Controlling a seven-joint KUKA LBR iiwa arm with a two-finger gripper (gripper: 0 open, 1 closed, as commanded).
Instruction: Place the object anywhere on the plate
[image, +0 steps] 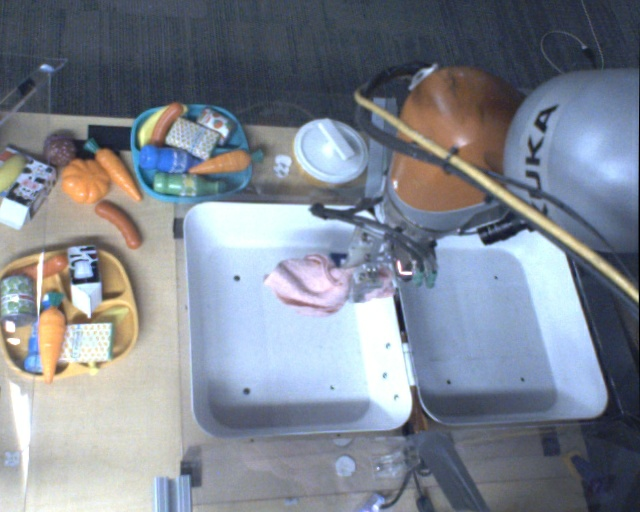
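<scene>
Two white bins; one pink cloth mid-frame in left bin. Gripper touches cloth's right edge; finger state unclear.

Wooden bench bears two white bins, toy-food dishes, loose toys.

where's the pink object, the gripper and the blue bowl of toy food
pink object (308, 283), camera view, on its middle, lying in the left bin
gripper (385, 268), camera view, at the fingertips, by the object's right edge
blue bowl (146, 185), camera view, on its lower left rim
</scene>
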